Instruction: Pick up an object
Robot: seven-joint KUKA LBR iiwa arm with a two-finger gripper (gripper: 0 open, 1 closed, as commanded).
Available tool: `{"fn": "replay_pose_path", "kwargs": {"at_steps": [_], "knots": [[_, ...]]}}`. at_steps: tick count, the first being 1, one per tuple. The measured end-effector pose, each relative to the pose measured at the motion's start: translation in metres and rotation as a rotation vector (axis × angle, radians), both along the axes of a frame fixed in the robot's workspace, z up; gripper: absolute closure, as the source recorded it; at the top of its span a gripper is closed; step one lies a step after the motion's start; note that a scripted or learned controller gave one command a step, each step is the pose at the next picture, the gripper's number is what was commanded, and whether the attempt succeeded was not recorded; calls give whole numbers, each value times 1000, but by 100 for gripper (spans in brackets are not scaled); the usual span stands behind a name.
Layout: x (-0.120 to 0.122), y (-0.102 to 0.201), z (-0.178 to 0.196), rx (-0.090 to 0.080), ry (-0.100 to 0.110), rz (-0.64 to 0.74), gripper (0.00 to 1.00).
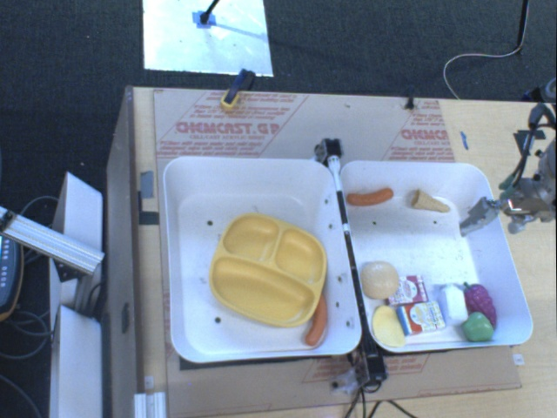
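Observation:
The right bin [487, 233] holds several toy foods. An orange sausage [369, 198] and a tan wedge [429, 201] lie near its far wall. A beige bun [379, 279], a yellow disc [385, 327], two small cartons [416, 305], a white bottle [452, 303], purple grapes [479, 301] and a green pepper [476, 326] crowd its near side. My gripper [500, 212] hangs over the right rim of this bin, to the right of the wedge and above the grapes. I see nothing held in it.
The left bin [191, 233] holds a yellow divided plate [268, 268] and a second sausage [318, 322] against the dividing wall. A black rail [341, 207] runs between the bins. A white cable [487, 59] lies on the floor at the back right.

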State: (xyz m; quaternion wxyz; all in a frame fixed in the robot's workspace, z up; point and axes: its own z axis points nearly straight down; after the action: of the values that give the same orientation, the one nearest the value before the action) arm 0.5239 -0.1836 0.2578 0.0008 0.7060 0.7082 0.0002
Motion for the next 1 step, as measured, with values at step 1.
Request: {"fn": "replay_pose_path", "kwargs": {"at_steps": [1], "knots": [[-3,33,-120,2,3,0,0]]}}
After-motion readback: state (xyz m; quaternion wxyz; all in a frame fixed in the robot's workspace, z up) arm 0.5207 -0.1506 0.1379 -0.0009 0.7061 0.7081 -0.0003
